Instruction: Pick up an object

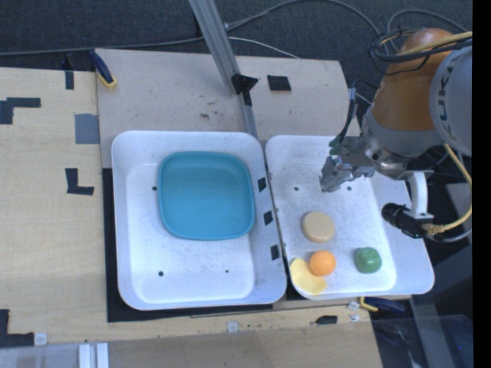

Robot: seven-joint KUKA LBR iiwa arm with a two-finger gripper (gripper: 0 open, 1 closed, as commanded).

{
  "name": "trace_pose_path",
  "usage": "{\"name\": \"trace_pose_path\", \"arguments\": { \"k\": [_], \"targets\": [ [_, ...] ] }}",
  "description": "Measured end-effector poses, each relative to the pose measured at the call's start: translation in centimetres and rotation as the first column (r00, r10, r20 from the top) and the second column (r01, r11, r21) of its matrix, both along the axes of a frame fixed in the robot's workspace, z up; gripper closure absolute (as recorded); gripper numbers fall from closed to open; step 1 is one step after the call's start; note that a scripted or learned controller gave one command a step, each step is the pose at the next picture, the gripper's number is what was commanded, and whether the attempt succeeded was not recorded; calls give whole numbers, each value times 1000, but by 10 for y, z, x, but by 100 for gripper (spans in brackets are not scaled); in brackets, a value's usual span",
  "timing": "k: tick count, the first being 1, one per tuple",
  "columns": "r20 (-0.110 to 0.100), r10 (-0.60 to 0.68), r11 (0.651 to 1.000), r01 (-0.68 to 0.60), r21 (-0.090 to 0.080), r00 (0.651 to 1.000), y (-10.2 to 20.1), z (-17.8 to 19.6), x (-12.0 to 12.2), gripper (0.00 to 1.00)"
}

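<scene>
- gripper (335,179) hanging over right bin's (383,282) upper part; finger state: cannot tell
- beige disc (317,226), orange ball (322,263), green object (368,260), yellow piece (304,280) lying below it
- blue plate (205,195) sitting in left bin (138,282)

The plate (205,195) lies in the left bin (130,282). In the right bin (410,278), the puck (317,226) lies behind the ball (322,263), which touches the banana (304,279); the pepper (368,260) sits right of the ball.
</scene>
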State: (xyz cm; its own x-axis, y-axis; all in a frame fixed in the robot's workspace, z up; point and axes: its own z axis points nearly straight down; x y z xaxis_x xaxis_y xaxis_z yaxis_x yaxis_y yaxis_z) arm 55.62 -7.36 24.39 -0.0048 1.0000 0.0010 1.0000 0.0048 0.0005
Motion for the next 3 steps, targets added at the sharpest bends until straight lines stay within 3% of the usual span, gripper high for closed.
{"name": "trace_pose_path", "arguments": {
  "k": [3],
  "targets": [
    [-2, 0, 1000, 0, 0, 1000, 146, 4, -17, 100]
  ]
}}
